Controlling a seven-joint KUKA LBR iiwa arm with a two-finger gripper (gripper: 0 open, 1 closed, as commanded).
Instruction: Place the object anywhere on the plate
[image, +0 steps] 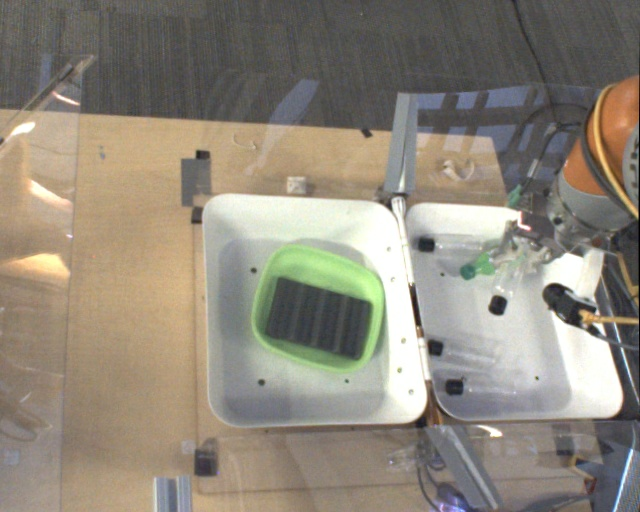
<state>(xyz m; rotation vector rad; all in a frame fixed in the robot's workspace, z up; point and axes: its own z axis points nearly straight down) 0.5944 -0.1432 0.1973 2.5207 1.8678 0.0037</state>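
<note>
**Clear tubes in the right bin, green plate waiting in the left**

Hard to pick out against the white floor of the right bin (520, 385): several clear tubes with dark caps, plus one with a green cap (474, 268) lying close under the gripper (525, 238). Probably the object meant, though which tube is the target cannot be told for certain. Lies well apart from the green plate (318, 310), which sits in the left bin (225, 380) with a dark ribbed insert (318, 318) across its middle.

Judged light, stiff and slick (thin transparent plastic by the look of it), so likely to roll or squirt out of a loose pinch. Not fragile in any obvious way. Best taken across the barrel near the middle, fingers square to the long axis, rather than at the cap where the shape steps.

Long axis running roughly left to right in the view, tilted slightly upward toward the right; green cap at the left end, pointing toward the divider between the bins, clear body trailing toward the gripper.

Jaw state impossible to read here: blurred and lost among cables and clear plastic. Nothing visibly held.
</note>
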